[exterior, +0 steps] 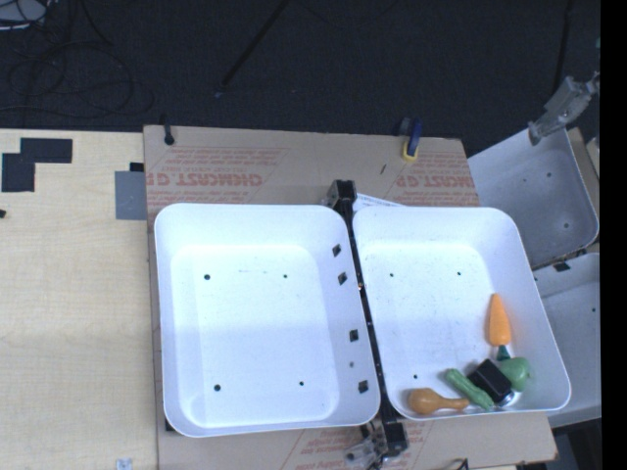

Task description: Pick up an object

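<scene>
Right bin (431, 233) holds carrot (499, 321), green toys (470, 387), black block (490, 381), gourd (435, 400).

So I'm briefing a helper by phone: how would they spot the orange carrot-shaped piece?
Take the right-hand white bin. Look along its right wall, just above the cluster in the near right corner. The orange carrot-shaped piece stands apart from the green pieces, the black block and the tan, gourd-shaped piece, and is the brightest orange.

Both white bins, left (250, 321) and right (441, 302), look like smooth, faintly glossy plastic; beneath the left bin lies matt brown cardboard (294, 164) with red print, and left of that bin the counter (69, 311) shows pale, matt wood grain; right of the right bin, dull grey sheet metal (534, 189)
</scene>
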`<state>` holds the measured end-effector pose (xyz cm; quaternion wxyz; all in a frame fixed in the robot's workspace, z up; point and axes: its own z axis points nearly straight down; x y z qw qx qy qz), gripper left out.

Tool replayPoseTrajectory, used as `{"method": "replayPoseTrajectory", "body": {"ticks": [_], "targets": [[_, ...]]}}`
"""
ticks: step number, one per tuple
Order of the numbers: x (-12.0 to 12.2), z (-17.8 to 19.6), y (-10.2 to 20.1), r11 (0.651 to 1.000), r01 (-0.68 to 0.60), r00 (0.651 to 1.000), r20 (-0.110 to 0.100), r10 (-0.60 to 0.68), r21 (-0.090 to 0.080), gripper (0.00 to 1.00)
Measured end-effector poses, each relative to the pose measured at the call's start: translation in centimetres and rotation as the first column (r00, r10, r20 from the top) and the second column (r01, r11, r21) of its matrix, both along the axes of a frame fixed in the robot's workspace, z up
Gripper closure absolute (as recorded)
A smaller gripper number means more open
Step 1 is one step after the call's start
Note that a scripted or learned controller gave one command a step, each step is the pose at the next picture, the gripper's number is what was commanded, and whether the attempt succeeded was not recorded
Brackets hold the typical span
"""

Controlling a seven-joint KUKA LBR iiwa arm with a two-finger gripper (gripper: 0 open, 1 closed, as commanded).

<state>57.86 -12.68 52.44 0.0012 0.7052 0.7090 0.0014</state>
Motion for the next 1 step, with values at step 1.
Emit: {"method": "replayPoseTrajectory", "body": {"ticks": [1], "targets": [[6.76,1.36,-7.37,1.0,0.008,1.0,-0.001,-0.008,-0.004,0.0]]}}
